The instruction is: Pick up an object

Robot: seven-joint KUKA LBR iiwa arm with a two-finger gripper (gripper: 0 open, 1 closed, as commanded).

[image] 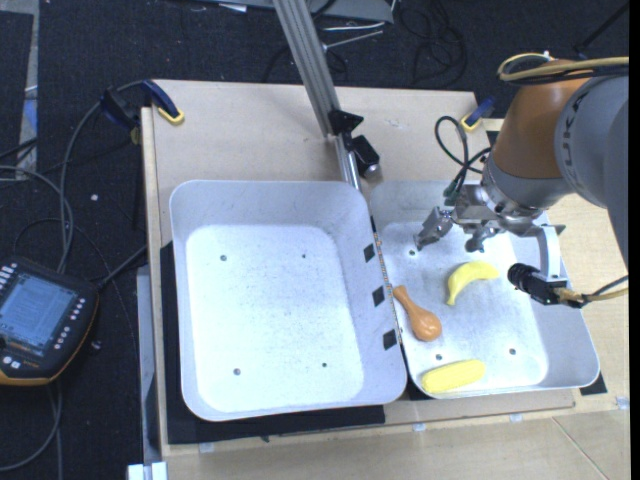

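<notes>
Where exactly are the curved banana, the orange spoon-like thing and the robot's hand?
banana (468,279), camera view, middle of its curve.
orange spoon-like thing (426,325), camera view, its round end.
hand (458,228), camera view, between its fingertips.

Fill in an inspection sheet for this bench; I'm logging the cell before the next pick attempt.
Surface: wooden bench bearing left bin and right bin.
Job's things: curved yellow banana, orange pear-shaped toy and yellow oblong piece, all in the right bin.
Clutter: nothing seen in the bins beyond these.
Grippers: gripper over the right bin's far end, holding nothing.
Cables: yellow cable on the arm; black leads on the floor.
Surroundings: handheld pendant on the floor; clamp at the bench corner.
</notes>
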